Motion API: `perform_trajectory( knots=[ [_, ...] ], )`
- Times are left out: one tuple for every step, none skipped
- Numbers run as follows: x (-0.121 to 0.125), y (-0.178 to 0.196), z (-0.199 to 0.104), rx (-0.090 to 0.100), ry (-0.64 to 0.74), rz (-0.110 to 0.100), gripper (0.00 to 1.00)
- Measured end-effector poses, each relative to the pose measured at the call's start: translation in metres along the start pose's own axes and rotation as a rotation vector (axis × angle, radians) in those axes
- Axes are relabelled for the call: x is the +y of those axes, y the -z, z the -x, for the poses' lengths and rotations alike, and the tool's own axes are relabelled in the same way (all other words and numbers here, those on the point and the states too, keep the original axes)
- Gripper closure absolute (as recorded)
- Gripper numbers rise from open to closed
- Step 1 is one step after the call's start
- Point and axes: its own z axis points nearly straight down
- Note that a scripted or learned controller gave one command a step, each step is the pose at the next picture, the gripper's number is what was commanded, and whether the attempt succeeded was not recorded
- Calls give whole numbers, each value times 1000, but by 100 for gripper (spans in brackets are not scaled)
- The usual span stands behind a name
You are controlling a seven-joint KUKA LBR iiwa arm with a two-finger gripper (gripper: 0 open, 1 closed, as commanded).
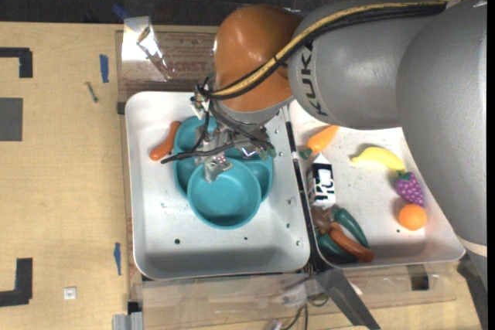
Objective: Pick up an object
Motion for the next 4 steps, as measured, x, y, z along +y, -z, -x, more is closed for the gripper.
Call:
perform_trajectory(
  knots=[
    [44, 103, 18, -13, 145, -1, 100],
    [44, 111, 18, -15, 143, 1, 100],
    [65, 38, -31, 6, 160, 2, 100],
    [22, 128, 55, -11, 220, -3, 100]
  ],
)
